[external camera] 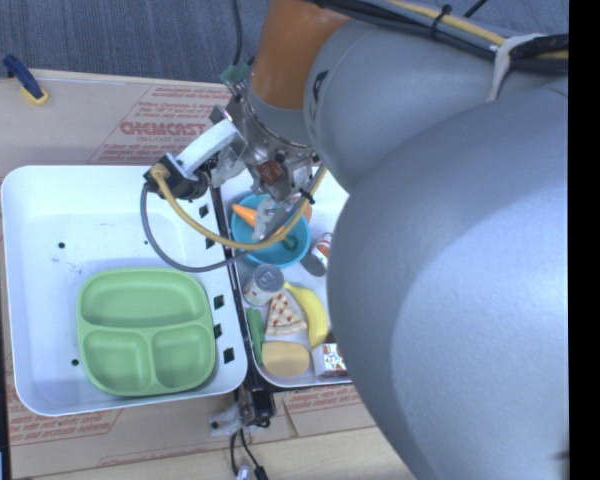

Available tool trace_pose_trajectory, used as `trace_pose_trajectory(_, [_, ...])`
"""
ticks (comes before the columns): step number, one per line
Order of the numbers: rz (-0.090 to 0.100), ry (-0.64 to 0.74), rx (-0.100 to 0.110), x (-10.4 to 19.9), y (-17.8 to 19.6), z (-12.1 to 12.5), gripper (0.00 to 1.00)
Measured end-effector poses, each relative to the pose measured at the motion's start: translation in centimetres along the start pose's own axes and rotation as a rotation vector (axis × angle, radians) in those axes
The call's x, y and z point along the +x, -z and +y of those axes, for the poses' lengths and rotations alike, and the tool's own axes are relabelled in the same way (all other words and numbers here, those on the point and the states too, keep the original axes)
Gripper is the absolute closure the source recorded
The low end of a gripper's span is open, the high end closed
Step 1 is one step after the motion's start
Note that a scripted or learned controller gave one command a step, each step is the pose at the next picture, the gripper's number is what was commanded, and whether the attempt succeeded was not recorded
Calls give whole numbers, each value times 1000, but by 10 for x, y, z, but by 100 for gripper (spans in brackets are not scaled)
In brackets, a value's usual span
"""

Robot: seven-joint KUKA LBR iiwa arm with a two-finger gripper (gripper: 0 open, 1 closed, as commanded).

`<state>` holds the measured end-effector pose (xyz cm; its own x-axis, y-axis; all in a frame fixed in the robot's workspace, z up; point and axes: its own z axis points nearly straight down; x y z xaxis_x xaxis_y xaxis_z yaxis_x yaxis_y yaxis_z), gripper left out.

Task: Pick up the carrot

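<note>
Underneath, brown cardboard (130, 118) lines the bench.

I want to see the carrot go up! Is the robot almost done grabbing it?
Not yet. Done so far: the hand is down in the right bin, right over the blue bowl. In hand now: lining up on the carrot, which lies on the bowl's rim. I can't tell whether it is gripped. Left: closing on the carrot and lifting it out.
</note>
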<state>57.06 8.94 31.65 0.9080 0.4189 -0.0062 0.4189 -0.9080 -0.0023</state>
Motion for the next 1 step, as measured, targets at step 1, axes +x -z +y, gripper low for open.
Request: trace_pose_trajectory(1, [-23,-194,1,32,-192,-1,0])
